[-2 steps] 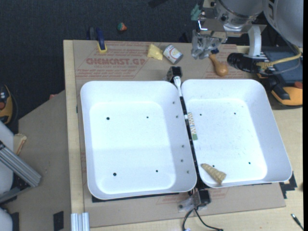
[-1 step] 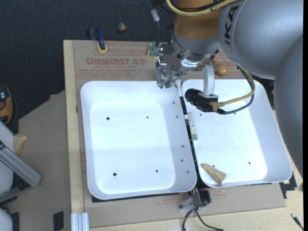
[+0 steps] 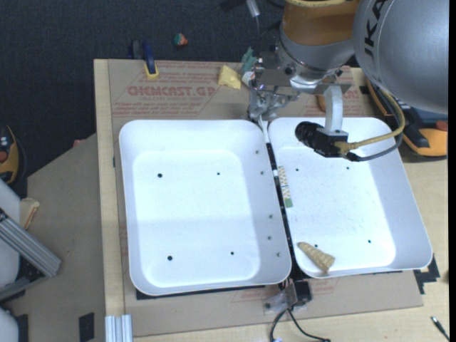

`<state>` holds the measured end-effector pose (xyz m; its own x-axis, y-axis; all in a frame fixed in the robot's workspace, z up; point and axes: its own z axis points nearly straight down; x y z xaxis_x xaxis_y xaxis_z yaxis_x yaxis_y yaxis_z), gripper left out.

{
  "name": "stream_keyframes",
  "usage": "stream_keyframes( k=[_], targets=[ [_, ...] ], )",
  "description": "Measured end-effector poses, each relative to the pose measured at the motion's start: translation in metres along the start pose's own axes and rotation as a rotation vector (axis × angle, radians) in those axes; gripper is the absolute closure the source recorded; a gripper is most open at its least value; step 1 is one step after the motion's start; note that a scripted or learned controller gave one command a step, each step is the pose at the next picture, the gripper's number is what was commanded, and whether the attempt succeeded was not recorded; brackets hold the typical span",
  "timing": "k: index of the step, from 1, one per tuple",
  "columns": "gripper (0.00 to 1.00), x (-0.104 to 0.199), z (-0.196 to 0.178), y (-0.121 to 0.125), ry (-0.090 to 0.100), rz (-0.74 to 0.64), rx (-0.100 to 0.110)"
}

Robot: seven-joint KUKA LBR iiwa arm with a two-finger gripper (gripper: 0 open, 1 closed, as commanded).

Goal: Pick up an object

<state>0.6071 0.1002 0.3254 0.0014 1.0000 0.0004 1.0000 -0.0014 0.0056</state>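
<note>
Looking down through the fixed camera, I see the two white bins side by side on a brown cardboard sheet [image 3: 178,84] printed with red lettering. The left bin [image 3: 142,191] has a bare floor with four small dark dots. The right bin [image 3: 370,212] holds a single tan, cone-shaped object [image 3: 315,256] lying on its side near the front left corner, close to the rim. A narrow strip with green and pale markings [image 3: 284,185] lies along the seam between the two bins. The arm [image 3: 335,13] comes in from the upper right, its orange band above the grey wrist, and the gripper [image 3: 265,105] hangs at the far end of the seam, just over the back rims where the bins meet, well apart from the cone-shaped object. I cannot tell how the claw is set, since it is small and cluttered at this angle. A black camera-like unit [image 3: 317,139] with a yellowish cable hangs off the wrist over the back of the right bin. Behind the bins a yellow scrap [image 3: 229,78] rests on the cardboard.
</note>
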Motion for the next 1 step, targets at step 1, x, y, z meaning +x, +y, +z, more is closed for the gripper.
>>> stream_keyframes(
  k=[1],
  targets=[
    [1.0, 0.0684, 0.0992, 0.0146, 0.0, -0.008, 0.015]
  ],
)
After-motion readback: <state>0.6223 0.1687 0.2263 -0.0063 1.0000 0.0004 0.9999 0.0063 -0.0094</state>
